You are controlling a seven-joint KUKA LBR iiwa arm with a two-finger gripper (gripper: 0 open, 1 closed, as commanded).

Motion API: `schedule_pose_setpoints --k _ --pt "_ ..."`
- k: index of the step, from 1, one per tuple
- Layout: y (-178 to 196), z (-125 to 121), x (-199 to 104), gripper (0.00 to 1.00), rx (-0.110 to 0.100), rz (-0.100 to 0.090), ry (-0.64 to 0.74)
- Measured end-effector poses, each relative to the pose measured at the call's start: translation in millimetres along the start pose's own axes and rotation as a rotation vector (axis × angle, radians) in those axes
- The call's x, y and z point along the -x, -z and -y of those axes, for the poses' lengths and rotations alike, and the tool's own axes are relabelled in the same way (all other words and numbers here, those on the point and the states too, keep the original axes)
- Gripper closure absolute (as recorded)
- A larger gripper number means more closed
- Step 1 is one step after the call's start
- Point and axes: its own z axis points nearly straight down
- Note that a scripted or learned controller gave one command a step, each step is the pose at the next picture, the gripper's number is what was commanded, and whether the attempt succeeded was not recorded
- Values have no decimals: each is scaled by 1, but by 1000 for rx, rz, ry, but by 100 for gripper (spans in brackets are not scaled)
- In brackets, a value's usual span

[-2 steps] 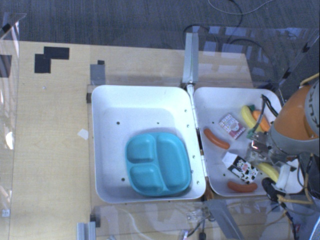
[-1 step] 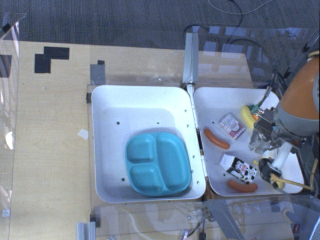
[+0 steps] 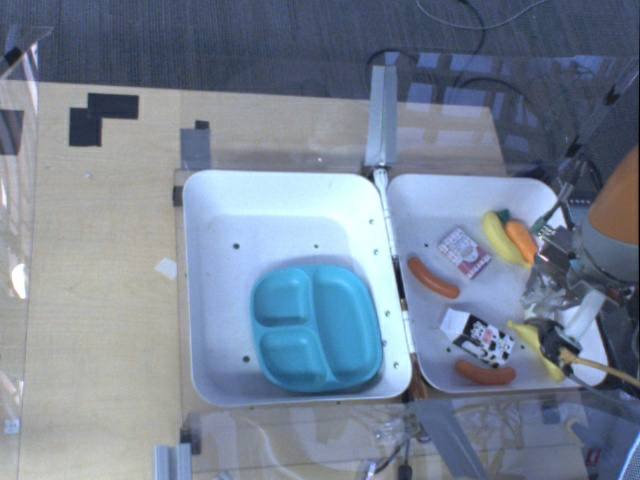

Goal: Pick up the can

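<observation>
A small item with a pink and white label [image 3: 463, 251], the likeliest match for the can, lies on its side in the upper middle of the right bin [image 3: 440, 193]. My gripper [image 3: 548, 303] hangs over that bin's right side, well to the right of and slightly below the labelled item, and apart from it. The arm's grey wrist and orange band enter from the right edge. The gripper sits close above a yellow object [image 3: 538, 340].
The right bin also holds a banana [image 3: 497, 236], a carrot [image 3: 520, 241], two sausages [image 3: 432, 277] [image 3: 484, 372] and a black-and-white carton [image 3: 480, 338]. A blue divided plate [image 3: 316, 326] lies in the left bin [image 3: 230, 208]. A metal divider post [image 3: 382, 118] stands between the bins.
</observation>
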Motion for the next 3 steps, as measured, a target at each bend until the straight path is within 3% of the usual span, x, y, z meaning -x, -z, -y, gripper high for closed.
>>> schedule_pose_setpoints --k 1,2,3 --pt "-84 -30 -79 100 -2 0 -134" --pt "-84 -31 -79 0 -1 0 -133" --pt "-105 -39 -16 0 5 -6 -295"
